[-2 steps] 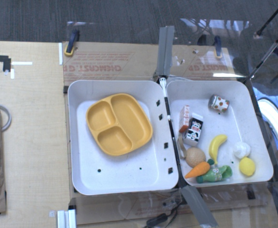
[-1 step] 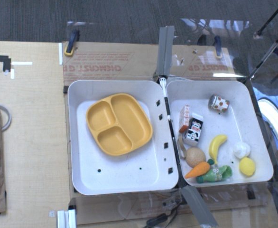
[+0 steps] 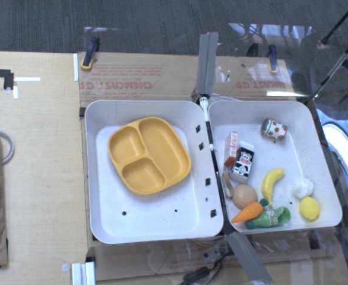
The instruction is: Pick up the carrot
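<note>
The carrot (image 3: pixel 247 212) is orange and lies at the near edge of the right bin (image 3: pixel 316 136), tip pointing toward the bin's left corner. Its thick end touches a green leafy toy (image 3: pixel 271 217). A tan round potato (image 3: pixel 244 196) sits just behind it.
The right bin also holds a banana (image 3: pixel 271 184), a lemon (image 3: pixel 309 208), a white piece (image 3: pixel 302 187), a cow-print carton (image 3: pixel 242 162), a small red-and-white box (image 3: pixel 231 147) and a spotted can (image 3: pixel 274 130). A yellow divided plate (image 3: pixel 148 155) rests in the left bin (image 3: pixel 100 177).
</note>
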Action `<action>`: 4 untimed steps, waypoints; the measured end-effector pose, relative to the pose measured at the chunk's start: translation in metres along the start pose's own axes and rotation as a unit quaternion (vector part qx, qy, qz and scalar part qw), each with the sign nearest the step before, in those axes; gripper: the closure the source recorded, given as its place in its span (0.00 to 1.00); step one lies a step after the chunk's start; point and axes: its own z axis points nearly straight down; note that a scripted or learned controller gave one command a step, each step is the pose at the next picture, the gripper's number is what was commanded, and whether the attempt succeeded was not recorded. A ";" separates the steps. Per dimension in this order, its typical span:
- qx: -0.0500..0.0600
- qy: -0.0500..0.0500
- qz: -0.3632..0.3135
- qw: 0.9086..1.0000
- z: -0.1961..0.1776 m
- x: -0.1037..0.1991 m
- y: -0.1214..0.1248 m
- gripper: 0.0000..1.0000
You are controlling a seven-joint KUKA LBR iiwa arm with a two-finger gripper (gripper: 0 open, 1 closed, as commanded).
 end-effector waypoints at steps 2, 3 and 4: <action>0.000 -0.002 -0.001 1.000 -0.009 -0.002 0.000 0.00; -0.002 0.004 -0.137 0.991 0.017 0.056 -0.022 0.00; -0.003 0.004 -0.260 0.966 0.017 0.056 -0.021 0.00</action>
